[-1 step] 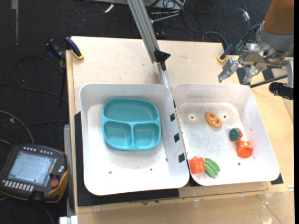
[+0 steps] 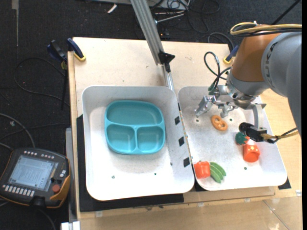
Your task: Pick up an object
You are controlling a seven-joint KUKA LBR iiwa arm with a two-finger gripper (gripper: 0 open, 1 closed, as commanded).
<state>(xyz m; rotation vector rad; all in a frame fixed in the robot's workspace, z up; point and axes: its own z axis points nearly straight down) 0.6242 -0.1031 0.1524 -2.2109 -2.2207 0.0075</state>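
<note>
Hovering tool (image 2: 213, 108): you have it low over the far half of the right bin (image 2: 268, 171), released, with bare bin floor showing between its fingers (image 2: 202, 106) and nothing in its grip.
Arm (image 2: 261, 56): it comes in over the right bin's far right corner and bends steeply down. That probably sets the tool close to straight above the floor for a downward grab.
Orange pretzel (image 2: 220, 123): likeliest target, by your tool's position. It lies flat near the middle of the right bin, just on the near side of the tool and apart from the fingers.
Green piece (image 2: 240, 138) and red-orange piece (image 2: 251, 152): close together toward the right edge of the right bin; whether they touch, you cannot tell. They look reachable as alternatives.
Red pepper (image 2: 202, 169) and green pod (image 2: 218, 172): side by side at the near left corner of the right bin, close to the wall, so you would likely find them awkward to close on.
Teal divided plate (image 2: 135, 127): alone in the middle of the left bin (image 2: 96, 176); it looks too broad and flat for a pinch.
Table (image 2: 115, 61): carries both bins side by side, meeting along the middle.
Step in hand: approach, not yet a grasp. You would need the tool nearer the near edge before closing, or it risks closing on nothing.
</note>
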